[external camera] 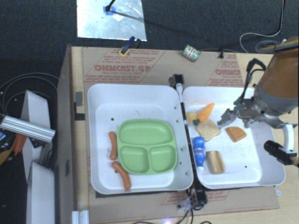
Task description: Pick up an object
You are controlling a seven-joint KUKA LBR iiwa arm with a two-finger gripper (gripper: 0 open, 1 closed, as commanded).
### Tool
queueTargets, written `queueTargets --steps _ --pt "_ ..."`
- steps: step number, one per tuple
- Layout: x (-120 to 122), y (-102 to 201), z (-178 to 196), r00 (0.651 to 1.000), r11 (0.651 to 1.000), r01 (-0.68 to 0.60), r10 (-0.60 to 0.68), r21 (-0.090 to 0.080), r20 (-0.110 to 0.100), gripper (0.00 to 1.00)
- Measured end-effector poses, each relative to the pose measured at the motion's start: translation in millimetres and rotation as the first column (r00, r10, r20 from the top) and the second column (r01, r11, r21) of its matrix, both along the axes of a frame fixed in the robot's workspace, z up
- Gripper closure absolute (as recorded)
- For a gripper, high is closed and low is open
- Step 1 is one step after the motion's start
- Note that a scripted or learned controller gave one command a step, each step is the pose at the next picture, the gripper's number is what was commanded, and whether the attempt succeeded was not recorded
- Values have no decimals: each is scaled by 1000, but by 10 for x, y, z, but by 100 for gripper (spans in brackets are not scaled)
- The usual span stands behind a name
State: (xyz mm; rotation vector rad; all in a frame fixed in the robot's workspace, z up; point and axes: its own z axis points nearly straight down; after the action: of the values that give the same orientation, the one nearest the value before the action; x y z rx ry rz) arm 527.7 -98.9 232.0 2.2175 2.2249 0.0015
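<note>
Bread slice (209, 130) lay in the right bin (271, 174) just below-left of the tool (227, 117), its long axis slanting toward it, while the tool hovered released, grasping nothing, an orange wedge (236, 134) just below.

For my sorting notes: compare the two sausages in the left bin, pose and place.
The upper sausage lies nearly upright in the view, beside the green tray's left edge. The lower sausage lies slanted, off the tray's lower left corner, and looks somewhat longer. Both are orange-brown and rest on the left bin's floor, outside the tray.
</note>
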Motion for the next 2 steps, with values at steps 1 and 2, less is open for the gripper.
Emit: queueTargets --steps 1,2 --pt "-413 -24 -840 1000 1000 3 -3 0 -1 0" --pt "319 28 -1447 1000 1000 10 -9 -18 12 0"
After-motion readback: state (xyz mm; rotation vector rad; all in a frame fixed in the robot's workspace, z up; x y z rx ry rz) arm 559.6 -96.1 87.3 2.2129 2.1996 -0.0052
